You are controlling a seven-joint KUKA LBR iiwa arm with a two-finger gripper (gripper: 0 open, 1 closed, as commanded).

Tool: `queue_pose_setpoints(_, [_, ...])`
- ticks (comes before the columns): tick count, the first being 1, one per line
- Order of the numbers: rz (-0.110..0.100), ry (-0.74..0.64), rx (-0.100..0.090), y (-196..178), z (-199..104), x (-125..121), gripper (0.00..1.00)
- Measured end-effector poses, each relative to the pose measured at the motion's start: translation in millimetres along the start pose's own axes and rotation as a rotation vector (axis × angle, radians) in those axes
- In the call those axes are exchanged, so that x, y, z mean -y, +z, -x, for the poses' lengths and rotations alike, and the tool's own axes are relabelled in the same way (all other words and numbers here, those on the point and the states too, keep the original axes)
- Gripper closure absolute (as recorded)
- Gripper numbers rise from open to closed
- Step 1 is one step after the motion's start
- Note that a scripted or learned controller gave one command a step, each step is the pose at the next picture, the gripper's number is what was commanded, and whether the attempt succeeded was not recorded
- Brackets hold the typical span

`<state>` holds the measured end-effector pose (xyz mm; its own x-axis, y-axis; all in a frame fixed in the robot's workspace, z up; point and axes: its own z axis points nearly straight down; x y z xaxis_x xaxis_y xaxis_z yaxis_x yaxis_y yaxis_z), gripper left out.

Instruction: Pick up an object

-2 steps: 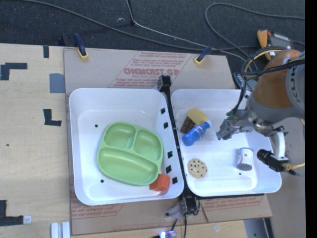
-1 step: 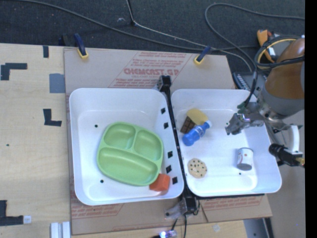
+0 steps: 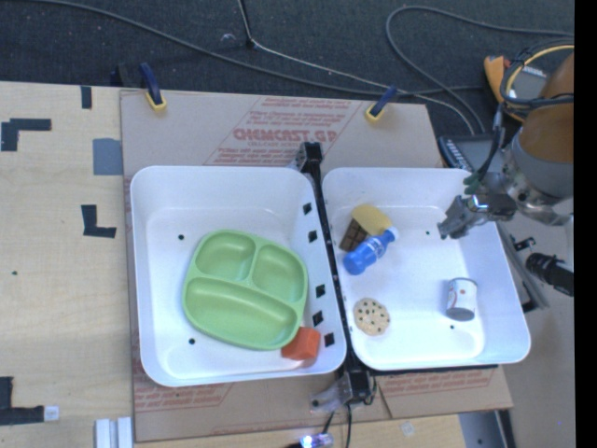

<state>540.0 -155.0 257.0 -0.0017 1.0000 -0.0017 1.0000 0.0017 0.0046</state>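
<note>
Reaching in from the right, the arm is holding its gripper (image 3: 457, 220) over the right bin (image 3: 494, 343), near that bin's far right wall. The dark fingers are too small and blurred to tell how far apart the jaws are standing, and nothing is showing between them.

In this bin, a blue bottle (image 3: 369, 251) is lying on its side near the divider, its long axis running diagonally, cap end pointing up and right. It is resting against a yellow and brown block (image 3: 364, 224). A round speckled cookie (image 3: 371, 316) is lying flat nearer the front. A small white can (image 3: 459, 299) is sitting below the gripper, apart from it.

In the left bin (image 3: 159, 278), a green divided plate (image 3: 246, 288) is lying flat, an orange piece (image 3: 301, 344) touching its near edge
</note>
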Motion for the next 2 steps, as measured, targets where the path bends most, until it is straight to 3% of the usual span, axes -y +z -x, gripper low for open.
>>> queue_pose_setpoints(2, [-0.006, -0.004, -0.002, 1.6, -96.8, -27.2, 1.00])
